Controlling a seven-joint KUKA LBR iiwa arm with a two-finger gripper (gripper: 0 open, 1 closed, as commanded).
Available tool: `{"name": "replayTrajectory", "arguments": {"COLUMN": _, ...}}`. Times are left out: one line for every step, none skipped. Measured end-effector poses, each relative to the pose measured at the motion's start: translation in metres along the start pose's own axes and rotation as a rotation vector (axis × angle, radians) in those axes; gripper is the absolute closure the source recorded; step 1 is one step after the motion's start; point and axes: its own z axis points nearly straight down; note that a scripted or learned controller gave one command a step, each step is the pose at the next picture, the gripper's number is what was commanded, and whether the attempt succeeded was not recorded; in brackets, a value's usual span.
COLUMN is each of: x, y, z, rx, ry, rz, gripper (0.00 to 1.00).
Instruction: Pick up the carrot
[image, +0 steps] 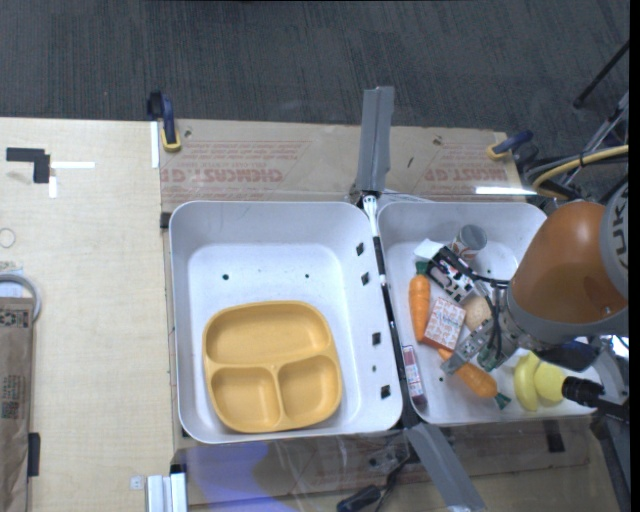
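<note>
From the camera view, the gripper (482, 345) is hanging low in the right bin (395, 232), its fingers hidden among clutter, so I cannot tell their opening or hold. One carrot (419, 297) is lying upright-lengthwise just left of a snack packet (444, 323); another orange carrot (474, 380) is poking out right beneath the gripper. A yellow divided plate (270, 364) is sitting in the left bin (190, 300), a lemon-like toy (538, 381) nearby.

Orange carrot (419, 297), yellow divided plate (270, 365), white bins (200, 300) — packet (444, 323) seemingly red-and-white.
</note>
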Motion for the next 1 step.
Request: {"name": "replayTrajectory", "arguments": {"x": 0.0045, "y": 0.0689, "z": -0.0911, "rx": 0.001, "ry": -0.002, "rz": 0.274, "gripper": 1.0}}
